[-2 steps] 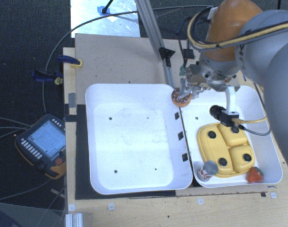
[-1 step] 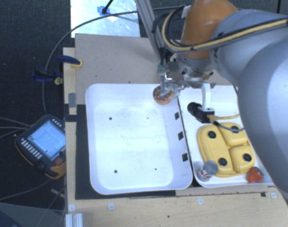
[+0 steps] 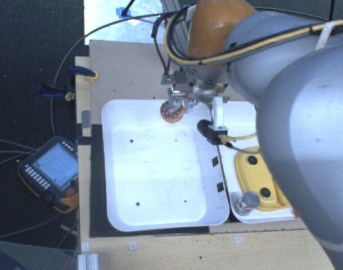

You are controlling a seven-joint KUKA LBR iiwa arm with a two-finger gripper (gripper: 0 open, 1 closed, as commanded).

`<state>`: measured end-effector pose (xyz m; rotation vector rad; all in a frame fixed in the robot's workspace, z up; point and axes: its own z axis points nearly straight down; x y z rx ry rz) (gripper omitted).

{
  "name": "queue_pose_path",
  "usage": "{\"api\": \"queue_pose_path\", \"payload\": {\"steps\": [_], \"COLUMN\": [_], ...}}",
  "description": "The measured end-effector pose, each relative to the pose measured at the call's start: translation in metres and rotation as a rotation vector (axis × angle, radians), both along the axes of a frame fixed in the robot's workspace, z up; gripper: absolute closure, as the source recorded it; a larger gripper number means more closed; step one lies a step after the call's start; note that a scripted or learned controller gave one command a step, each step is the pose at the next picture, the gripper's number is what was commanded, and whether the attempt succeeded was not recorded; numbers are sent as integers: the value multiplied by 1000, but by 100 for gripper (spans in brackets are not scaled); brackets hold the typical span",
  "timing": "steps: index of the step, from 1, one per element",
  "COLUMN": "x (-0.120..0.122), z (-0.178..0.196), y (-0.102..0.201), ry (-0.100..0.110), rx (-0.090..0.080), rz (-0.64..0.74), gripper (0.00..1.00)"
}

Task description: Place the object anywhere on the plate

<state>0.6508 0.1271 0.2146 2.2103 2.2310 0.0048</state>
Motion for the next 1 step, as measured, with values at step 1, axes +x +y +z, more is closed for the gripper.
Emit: {"api": "queue_pose_path", "payload": {"steps": [1], "x": [0], "z": [0], "y": [-3], "ry": [1], "rx": [-1], "rz": [-3], "gripper": [0]}}
